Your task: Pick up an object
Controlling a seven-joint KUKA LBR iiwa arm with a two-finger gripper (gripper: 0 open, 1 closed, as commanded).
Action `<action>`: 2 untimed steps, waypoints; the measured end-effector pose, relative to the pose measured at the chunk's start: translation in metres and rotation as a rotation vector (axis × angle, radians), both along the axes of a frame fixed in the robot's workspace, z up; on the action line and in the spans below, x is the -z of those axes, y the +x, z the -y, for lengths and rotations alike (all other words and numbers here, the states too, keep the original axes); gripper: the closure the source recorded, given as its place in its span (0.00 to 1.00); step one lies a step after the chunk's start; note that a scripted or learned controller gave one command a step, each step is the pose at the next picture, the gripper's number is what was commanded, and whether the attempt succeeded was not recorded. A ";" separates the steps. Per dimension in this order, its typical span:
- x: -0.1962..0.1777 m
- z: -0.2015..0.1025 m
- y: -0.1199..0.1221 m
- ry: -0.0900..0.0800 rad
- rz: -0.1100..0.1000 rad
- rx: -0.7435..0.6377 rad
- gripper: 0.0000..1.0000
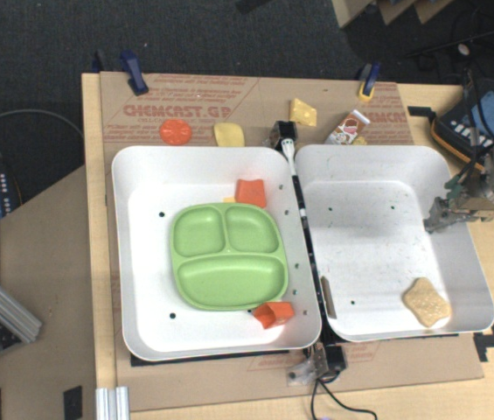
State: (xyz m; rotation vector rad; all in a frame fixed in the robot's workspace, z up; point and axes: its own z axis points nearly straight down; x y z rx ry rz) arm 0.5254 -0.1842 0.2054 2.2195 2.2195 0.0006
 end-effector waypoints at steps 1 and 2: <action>-0.010 0.000 0.001 -0.002 0.003 -0.001 1.00; -0.020 0.000 0.001 -0.004 0.006 -0.001 1.00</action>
